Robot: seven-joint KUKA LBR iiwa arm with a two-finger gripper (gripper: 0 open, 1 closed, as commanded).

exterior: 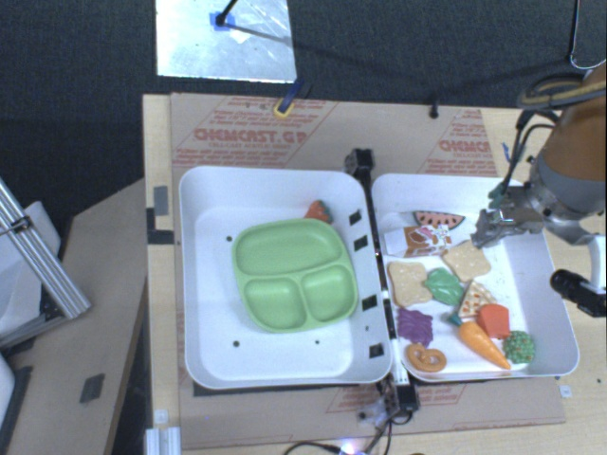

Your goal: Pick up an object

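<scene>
The left shallow white bin (pixel 204 282) sits on the tan wooden surface (pixel 114 245) and carries a pale green plastic plate with three compartments (pixel 292 275) in its middle. An orange-red toy piece (pixel 319 211) lies just beside the plate's far edge, near the bin's far right corner.

The right shallow white bin (pixel 555 325) holds a cluster of toy foods. Along its left edge lie a tan bread slice (pixel 408 282), a purple bunch of grapes (pixel 414 326) and, at the near left corner, a brown pretzel-like ring (pixel 426 356). Toward the far edge rest a red watermelon wedge (pixel 437 220) and a brown-and-white packet (pixel 425 240). In the middle sit a second tan toast slice (pixel 467 260), a green leafy piece (pixel 444 284) and a triangular pizza slice (pixel 472 300). Near the near right corner lie an orange carrot (pixel 482 344), a red-orange block (pixel 493 319) and a green broccoli floret (pixel 518 347).

The pincer (pixel 487 231) of the grey arm hangs over the far part of the right bin, just beside the toast slice; whether its tips are parted or closed cannot be told, and nothing shows in its grip.
</scene>
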